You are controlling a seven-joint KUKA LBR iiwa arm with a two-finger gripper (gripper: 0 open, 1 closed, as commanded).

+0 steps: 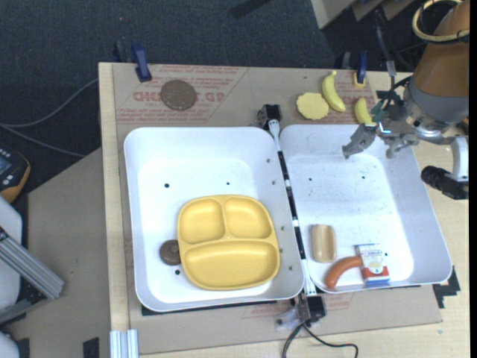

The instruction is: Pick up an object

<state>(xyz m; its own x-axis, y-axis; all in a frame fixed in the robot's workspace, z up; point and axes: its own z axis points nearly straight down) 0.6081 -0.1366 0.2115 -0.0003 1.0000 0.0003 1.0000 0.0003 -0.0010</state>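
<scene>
My pincer hangs open and holds nothing, above the far edge of the right bin. The floor of that bin under me lies bare, wide room. Along its near rim sit a tan block, an orange sausage and a small carton, close together. In the left bin a yellow divided plate crowds the near edge

We're looking at a robotics lab: a cardboard-topped bench held by blue clamps, two white bins, cables trailing over dark carpet.
</scene>
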